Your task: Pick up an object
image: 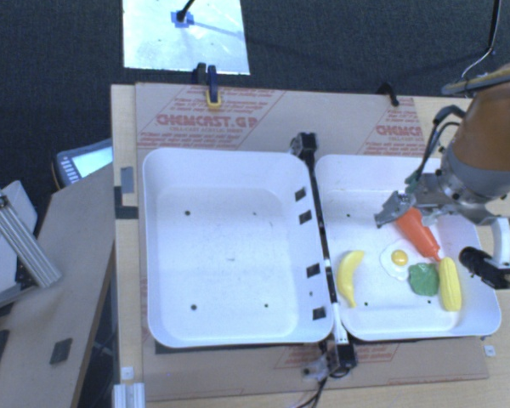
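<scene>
We take the right bin (357, 185) as our landmark. The left bin (229, 245) touches its left wall, both resting on the table (238, 113). Inside the right bin the arm (489, 143) hangs over the far right part, its pincer (405, 204) touching or just above the top end of the orange carrot (420, 233); we cannot tell how the pincer is set. Toward the near wall lie a corn cob (450, 283) at the right, a banana (349, 276) at the left, a green leaf (423, 279) and a fried egg (396, 259) between them. We judge the grasp attempt on the carrot is in hand; next comes a firm pinch, then a lift.
</scene>
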`<state>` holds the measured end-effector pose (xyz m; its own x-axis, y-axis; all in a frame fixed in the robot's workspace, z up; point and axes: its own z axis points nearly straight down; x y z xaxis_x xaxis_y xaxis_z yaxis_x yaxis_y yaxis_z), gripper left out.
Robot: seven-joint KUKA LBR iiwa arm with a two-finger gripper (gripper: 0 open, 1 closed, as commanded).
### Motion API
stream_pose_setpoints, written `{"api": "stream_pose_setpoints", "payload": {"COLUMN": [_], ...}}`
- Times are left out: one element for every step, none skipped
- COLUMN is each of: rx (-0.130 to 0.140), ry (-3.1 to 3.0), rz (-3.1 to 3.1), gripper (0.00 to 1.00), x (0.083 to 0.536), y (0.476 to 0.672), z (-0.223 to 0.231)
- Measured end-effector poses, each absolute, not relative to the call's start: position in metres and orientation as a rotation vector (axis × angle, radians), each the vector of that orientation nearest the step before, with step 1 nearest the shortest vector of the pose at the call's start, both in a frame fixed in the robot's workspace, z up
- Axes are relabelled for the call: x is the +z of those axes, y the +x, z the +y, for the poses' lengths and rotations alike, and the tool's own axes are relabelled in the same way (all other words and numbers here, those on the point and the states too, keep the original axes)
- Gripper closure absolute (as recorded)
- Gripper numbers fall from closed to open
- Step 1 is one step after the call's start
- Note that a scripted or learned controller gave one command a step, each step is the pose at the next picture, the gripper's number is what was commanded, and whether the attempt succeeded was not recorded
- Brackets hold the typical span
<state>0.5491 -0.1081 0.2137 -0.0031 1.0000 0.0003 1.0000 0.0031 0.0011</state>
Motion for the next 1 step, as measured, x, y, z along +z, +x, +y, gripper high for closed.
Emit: {"api": "stream_pose_setpoints", "payload": {"rx": [0.011], "ry": [2.206], "rz": [2.231], "gripper": [0.0], "x": [0.2768], "y": [0.5273], "z": [-0.0444]}}
